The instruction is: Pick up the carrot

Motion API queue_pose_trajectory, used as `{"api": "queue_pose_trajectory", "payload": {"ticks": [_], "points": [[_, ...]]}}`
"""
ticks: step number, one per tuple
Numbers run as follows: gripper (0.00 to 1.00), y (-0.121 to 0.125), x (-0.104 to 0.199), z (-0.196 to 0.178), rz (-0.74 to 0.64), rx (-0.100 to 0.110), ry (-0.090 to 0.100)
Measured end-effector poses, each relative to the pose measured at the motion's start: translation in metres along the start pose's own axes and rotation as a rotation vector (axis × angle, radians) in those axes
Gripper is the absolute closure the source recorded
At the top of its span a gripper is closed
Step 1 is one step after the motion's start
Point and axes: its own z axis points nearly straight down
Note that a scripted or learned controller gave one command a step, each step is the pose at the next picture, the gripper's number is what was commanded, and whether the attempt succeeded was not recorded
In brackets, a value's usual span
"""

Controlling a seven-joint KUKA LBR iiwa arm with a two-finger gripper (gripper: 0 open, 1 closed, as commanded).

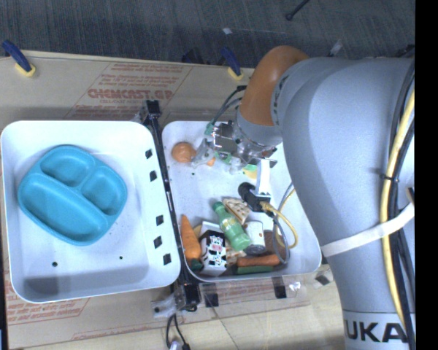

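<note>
I am hanging over the far end of the right-hand shallow white plastic bin (301, 217), my gripper (220, 141) low at about twelve o'clock in it, just beside a small round orange ball (182, 152). Whether my jaws are parted or closed I cannot tell. The tapered orange carrot (189, 238) lies at about seven o'clock in the same bin, against its left wall, beside a green plastic bottle (232, 228) and a black-and-white toy cow (216, 248). I judge this the approach step: next I need to travel toward seven o'clock, line up with the carrot and descend.
</note>
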Motion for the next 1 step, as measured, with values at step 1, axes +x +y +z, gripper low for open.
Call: {"api": "queue_pose_trajectory", "payload": {"ticks": [1], "points": [[0.00, -0.0266, -0.0614, -0.1154, -0.196, -0.012, -0.002]]}}
